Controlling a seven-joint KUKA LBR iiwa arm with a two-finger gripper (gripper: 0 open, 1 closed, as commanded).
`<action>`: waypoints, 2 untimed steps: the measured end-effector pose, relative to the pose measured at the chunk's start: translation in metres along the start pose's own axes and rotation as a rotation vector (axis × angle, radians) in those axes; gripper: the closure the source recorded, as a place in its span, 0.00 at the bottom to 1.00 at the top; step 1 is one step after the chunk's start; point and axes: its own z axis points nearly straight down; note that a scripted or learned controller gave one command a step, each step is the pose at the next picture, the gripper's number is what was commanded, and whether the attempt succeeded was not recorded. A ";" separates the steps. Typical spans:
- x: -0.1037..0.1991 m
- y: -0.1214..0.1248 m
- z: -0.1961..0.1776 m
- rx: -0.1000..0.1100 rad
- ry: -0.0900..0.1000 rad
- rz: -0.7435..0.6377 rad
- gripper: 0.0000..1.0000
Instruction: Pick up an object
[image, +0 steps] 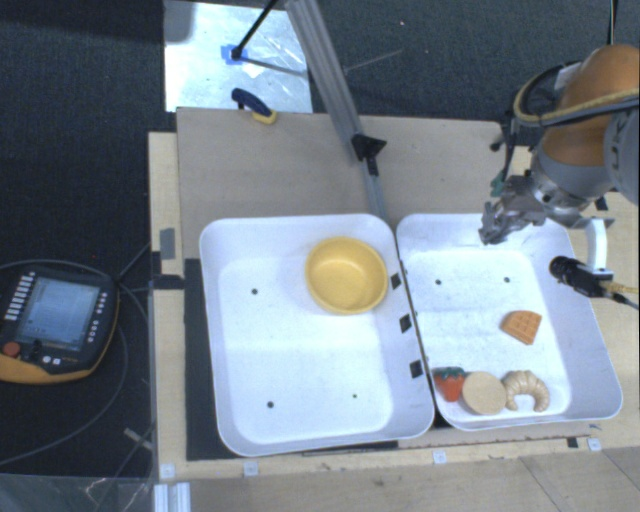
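Pincer (492, 234) at far rim of right bin (600, 345), hanging off grey arm (585, 110) w/ orange band. Fingers too small/blurred, can't tell if spread or pressed together; nothing seen between them. Objs all nearer camera than pincer: waffle-like wedge (521, 326) below & slightly right, well apart; croissant (527, 389), tan round disc (483, 393), red/green item (449, 382) (prob. toy veg) clustered at near edge. Yellow bowl (346, 274) left of pincer, in left bin (215, 300). Both bins on desk (270, 170).
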 end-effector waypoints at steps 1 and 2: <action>-0.002 0.011 -0.056 0.001 0.000 0.000 1.00; -0.002 0.012 -0.082 0.003 0.000 0.000 1.00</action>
